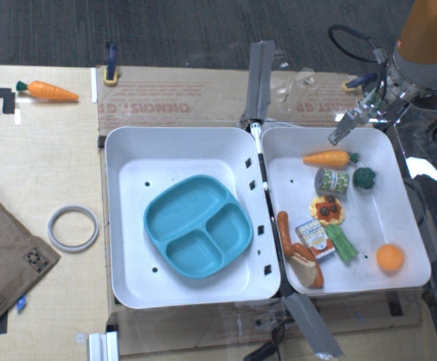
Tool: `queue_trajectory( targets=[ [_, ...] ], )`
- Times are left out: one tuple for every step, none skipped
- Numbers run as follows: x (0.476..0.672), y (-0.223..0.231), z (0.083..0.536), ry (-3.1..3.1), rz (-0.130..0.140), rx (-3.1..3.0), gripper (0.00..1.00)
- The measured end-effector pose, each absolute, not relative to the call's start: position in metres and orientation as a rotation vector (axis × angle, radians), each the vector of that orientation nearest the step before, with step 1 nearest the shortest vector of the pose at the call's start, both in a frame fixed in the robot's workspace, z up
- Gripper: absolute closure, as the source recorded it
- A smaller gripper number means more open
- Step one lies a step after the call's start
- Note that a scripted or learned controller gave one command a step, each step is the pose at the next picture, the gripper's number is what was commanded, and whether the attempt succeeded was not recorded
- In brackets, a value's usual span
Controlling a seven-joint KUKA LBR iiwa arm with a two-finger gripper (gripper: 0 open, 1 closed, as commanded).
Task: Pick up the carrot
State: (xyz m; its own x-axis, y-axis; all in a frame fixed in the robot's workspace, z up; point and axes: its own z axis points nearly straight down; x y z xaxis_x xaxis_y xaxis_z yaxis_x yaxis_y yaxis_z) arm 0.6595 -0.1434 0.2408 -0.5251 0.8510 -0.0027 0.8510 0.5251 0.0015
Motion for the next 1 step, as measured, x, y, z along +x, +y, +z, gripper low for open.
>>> queue_trajectory(
  targets=[
    [0.6599,-0.1345,0.2462,2.897,0.0,1.205,0.0]
  ],
)
